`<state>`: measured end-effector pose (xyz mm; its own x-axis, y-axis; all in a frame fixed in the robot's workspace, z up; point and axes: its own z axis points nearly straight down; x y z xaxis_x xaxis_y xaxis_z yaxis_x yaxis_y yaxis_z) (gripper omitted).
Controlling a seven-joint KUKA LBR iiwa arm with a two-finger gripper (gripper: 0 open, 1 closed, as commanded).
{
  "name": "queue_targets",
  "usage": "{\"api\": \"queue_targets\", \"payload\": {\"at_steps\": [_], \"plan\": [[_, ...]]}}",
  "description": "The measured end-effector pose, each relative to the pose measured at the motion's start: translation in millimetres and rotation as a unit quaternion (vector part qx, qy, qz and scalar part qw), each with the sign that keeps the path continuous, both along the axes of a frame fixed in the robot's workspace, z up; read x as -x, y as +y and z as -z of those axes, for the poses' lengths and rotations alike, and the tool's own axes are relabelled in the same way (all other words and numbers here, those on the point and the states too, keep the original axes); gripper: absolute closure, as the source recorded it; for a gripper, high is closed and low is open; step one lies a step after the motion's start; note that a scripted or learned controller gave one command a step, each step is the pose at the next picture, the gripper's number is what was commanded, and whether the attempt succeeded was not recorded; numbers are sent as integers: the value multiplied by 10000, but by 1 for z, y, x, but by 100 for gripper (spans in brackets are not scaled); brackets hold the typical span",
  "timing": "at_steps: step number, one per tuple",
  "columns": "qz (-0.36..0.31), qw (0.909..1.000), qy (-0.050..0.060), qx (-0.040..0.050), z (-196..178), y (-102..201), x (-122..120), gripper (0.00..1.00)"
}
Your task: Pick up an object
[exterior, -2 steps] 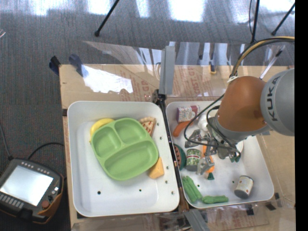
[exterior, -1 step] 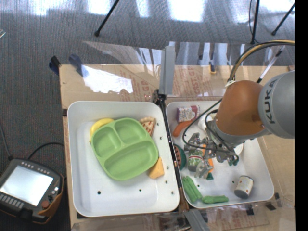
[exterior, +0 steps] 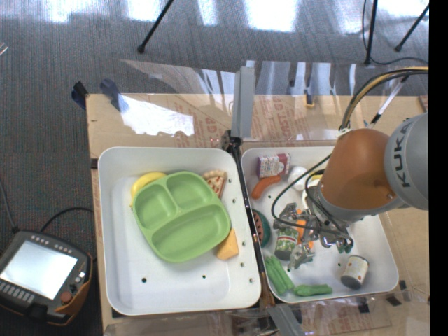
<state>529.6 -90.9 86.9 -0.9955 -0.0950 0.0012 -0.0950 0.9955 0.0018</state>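
Grey carpet and tripod legs surround the desk (exterior: 175, 121), which carries the left bin (exterior: 119, 285) with its big green tray (exterior: 180, 215) and the right bin (exterior: 381, 247), crowded with small items. Over that clutter hangs the arm (exterior: 364, 170), its tool (exterior: 308, 240) low among a small can (exterior: 286, 246), something orange and green pods (exterior: 280, 275). Whether the tool is spread or pinching, I cannot tell. Packed this tightly, it could jostle neighbours or lift nothing. A little cup (exterior: 354, 271) lies apart nearby.
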Motion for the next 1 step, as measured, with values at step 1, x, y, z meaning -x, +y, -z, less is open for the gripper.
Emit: {"api": "queue_targets", "payload": {"at_steps": [1], "plan": [[-753, 9971, -52, 8, -46, -25, -97, 0]]}}
